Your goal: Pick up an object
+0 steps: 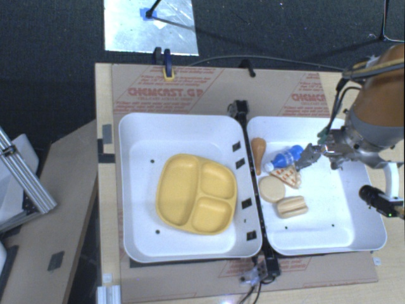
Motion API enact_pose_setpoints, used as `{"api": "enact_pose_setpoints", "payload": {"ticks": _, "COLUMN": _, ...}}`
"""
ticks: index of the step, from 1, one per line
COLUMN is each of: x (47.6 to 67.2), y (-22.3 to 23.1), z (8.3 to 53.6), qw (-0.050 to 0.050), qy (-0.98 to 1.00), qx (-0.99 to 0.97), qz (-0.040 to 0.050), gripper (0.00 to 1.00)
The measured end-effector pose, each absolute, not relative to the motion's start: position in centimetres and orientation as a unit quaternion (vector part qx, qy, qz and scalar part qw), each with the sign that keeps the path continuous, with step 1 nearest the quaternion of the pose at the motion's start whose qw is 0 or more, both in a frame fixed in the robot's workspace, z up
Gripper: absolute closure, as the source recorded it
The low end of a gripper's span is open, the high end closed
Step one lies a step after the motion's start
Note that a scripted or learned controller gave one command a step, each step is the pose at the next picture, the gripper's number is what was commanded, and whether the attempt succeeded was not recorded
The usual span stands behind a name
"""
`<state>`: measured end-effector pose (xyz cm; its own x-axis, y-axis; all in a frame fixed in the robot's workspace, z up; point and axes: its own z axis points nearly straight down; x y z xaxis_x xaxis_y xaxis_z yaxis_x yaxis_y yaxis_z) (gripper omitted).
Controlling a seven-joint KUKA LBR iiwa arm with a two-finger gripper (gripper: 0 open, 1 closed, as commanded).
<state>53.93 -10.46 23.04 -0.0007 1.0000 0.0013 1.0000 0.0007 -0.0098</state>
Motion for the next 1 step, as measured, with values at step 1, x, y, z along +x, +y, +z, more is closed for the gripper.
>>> {"api": "enact_pose_setpoints", "payload": {"ticks": 1, "x": 54.17, "y": -10.45, "z": 23.60, "qw": -0.001, "qy": -0.708, "qx": -0.706, "qz": -0.0005, "gripper": 0.00}}
